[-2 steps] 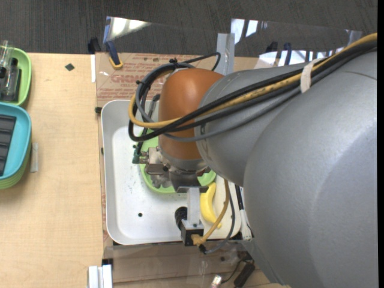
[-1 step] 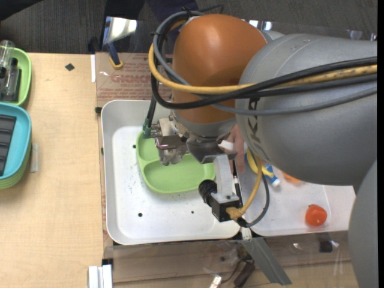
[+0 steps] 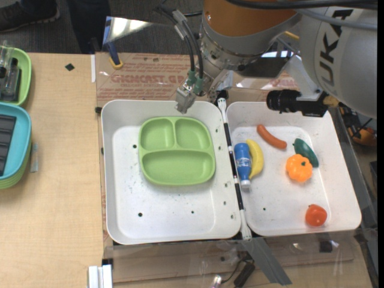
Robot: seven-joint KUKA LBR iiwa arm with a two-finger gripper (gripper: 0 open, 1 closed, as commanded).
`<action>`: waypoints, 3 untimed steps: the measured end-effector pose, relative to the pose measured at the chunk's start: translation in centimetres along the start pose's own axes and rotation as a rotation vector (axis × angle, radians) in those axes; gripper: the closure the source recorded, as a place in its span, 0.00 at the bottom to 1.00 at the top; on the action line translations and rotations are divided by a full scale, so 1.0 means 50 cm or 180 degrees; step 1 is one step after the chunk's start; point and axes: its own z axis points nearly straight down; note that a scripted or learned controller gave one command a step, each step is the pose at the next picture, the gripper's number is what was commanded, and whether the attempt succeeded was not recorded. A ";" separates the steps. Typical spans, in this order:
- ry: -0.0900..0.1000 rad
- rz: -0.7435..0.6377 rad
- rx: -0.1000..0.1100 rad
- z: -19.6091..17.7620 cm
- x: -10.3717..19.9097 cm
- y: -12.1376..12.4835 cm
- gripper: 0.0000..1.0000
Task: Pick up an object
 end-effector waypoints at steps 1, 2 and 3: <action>0.0005 0.0823 0.0012 0.375 -0.146 0.014 1.00; 0.0003 0.1275 0.0008 0.518 -0.111 0.154 1.00; 0.0010 0.0789 0.0014 0.492 0.009 0.044 1.00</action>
